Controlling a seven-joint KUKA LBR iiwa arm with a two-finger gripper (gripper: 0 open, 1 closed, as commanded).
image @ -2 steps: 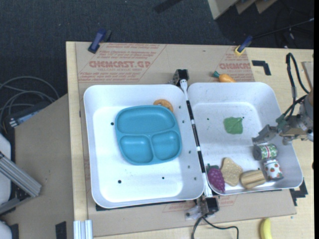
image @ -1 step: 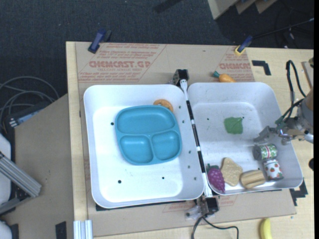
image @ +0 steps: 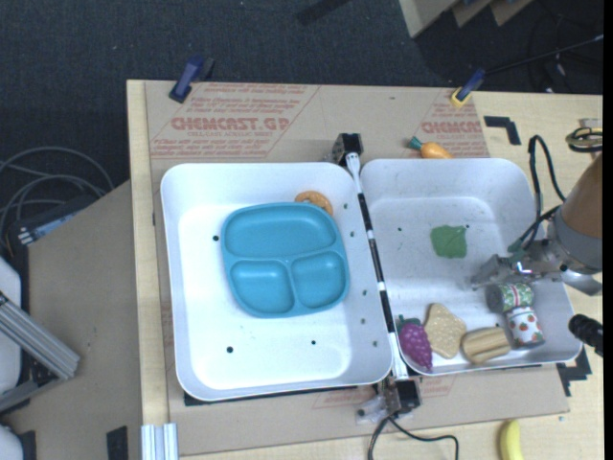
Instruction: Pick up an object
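Can (image: 518, 297) just beneath tool (image: 505, 268)

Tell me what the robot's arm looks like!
The arm comes in at the right edge. What shows of it is rounded, tan-brown on top and grey lower down. At its end sits the gripper, made of dull grey metal parts. A thin black cable loops up beside the arm.
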